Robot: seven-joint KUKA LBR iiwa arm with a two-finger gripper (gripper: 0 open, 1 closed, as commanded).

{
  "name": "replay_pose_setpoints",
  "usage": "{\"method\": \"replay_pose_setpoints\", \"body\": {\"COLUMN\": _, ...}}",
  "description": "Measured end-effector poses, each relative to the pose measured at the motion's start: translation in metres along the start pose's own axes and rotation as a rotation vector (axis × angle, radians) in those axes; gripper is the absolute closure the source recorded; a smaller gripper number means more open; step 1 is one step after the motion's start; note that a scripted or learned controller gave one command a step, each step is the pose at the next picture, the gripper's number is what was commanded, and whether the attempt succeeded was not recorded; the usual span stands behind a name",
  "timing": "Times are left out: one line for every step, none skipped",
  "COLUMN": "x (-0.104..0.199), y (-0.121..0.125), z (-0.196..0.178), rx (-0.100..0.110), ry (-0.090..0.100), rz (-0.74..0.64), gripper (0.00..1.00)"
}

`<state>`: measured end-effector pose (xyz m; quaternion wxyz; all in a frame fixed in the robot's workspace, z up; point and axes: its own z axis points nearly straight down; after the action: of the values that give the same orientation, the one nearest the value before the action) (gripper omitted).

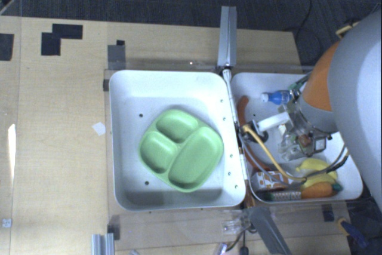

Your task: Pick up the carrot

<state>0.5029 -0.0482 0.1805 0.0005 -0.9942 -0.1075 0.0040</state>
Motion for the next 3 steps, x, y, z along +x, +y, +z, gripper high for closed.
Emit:
{"method": "replay_pose_setpoints", "body": {"x": 0.093, "y": 0.074, "z": -0.012, "rx": -0.001, "ry": 0.002, "rz": 0.007, "gripper": 1.00}}
{"method": "replay_pose_setpoints", "body": {"x": 0.093, "y": 0.074, "z": -0.012, "rx": -0.001, "ry": 0.002, "rz": 0.006, "gripper": 0.00}}
{"method": "replay_pose_setpoints", "body": {"x": 0.104, "y": 0.063, "z": 0.093, "rx": -0.003, "ry": 0.011, "rz": -0.161, "gripper": 0.00}}
